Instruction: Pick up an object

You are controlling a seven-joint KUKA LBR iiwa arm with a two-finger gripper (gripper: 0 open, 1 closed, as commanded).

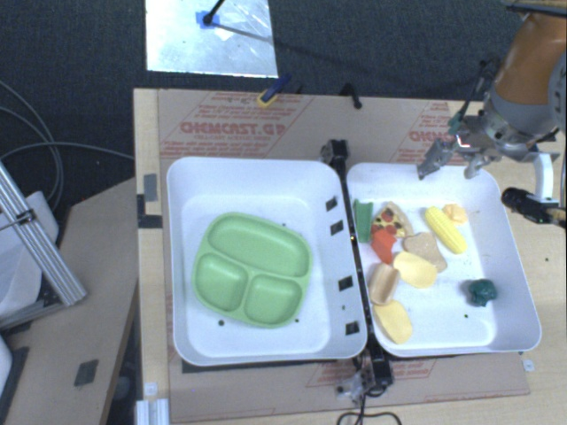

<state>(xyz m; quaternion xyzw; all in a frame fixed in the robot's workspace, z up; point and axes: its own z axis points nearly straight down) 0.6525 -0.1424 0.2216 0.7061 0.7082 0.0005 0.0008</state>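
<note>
Dark blue carpet lies behind a bench topped with brown printed cardboard [239, 122], and a square of shiny foil-like sheet [211, 25] sits on the carpet beyond it. Taking the black divider clip strip [347, 237] between the bins as landmark: left of it is the first shallow white bin [190, 193], holding one pale green plastic tray with three compartments [252, 270]. Right of the strip is the second shallow white bin [514, 282], with a scatter of toy food. Just beside the strip stands a slim green piece [363, 220], then an orange-red carrot-like piece [383, 242] under a speckled tan slice [392, 217]; below those lie a tan bread-like lump [384, 282] and a yellow wedge [395, 321]. Further right come a yellow round chip [417, 271], a beige slab [425, 246], one yellow corn cob [446, 229], a small orange bit [455, 212] and, well apart, one dark teal lump [481, 292]. That makes roughly ten pieces, one of each. They look light, stiff and smooth, so likely slippery; the corn cob seems the best pick, taken across its narrow middle. The grey two-finger gripper [454, 161] hangs over the far rim of the right bin, its fingers spread apart with nothing between them.
</note>
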